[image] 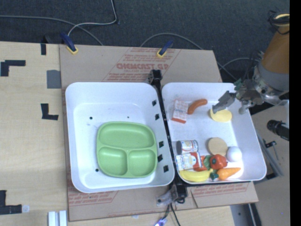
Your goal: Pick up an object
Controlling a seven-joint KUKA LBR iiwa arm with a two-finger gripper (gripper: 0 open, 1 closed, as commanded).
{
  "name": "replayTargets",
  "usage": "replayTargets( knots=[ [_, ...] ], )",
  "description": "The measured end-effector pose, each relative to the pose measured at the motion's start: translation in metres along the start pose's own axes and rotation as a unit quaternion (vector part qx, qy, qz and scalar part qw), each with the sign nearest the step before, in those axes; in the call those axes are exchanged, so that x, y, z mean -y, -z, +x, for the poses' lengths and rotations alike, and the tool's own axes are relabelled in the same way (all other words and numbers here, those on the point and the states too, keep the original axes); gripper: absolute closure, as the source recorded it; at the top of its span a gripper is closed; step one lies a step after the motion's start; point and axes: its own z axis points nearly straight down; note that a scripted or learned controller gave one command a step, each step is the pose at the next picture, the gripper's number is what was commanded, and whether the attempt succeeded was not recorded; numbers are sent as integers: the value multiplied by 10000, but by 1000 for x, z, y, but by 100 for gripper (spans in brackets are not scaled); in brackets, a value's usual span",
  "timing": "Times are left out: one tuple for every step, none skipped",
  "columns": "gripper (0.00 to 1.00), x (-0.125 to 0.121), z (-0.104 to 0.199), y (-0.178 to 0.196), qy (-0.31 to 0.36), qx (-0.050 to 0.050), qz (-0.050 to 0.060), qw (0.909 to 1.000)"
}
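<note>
At the right of the frame the tool (231, 103) hangs spread open over the right bin (251, 140), gripping nothing, one finger just above the yellow lemon (222, 116). Bare bin floor lies left of it; the sausage (197, 105) lies nearby.

Pale yellow lemon (222, 115), right bin (244, 126)

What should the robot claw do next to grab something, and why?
Probably lower straight down and close. The claw hangs open in the right bin, its fingers on either side of the yellow lemon-like piece, with nothing between them yet. The sausage lies off to the side.
</note>
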Motion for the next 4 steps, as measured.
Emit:
replayTargets(
  knots=[
    [0, -19, -2, -129, -2, -6, 18, 10000],
    [0, -88, 34, -178, 8, -1, -33, 10000],
    [0, -110, 51, -179, -22, 17, 58, 10000],
    [100, -111, 49, -166, -28, 32, 55, 10000]
  ],
)
